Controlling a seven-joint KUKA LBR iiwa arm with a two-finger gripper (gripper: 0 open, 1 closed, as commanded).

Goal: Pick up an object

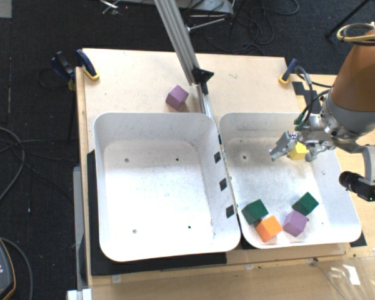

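My gripper (295,150) hangs over the back of the right bin (250,136), reaching in from the right. A small yellow block (298,152) sits between its two grey fingers (279,149), which are shut on it. Toward the front of the same bin lie two dark green blocks (255,210) (305,203), an orange block (269,227) and a purple block (295,223); the orange one touches the nearer green one.
The left bin (112,130) adjoins the right one along a shared rim with black marks. Another purple block (177,97) lies on the bench behind the left bin. A slanted metal bar (178,33) crosses the back of the bench.
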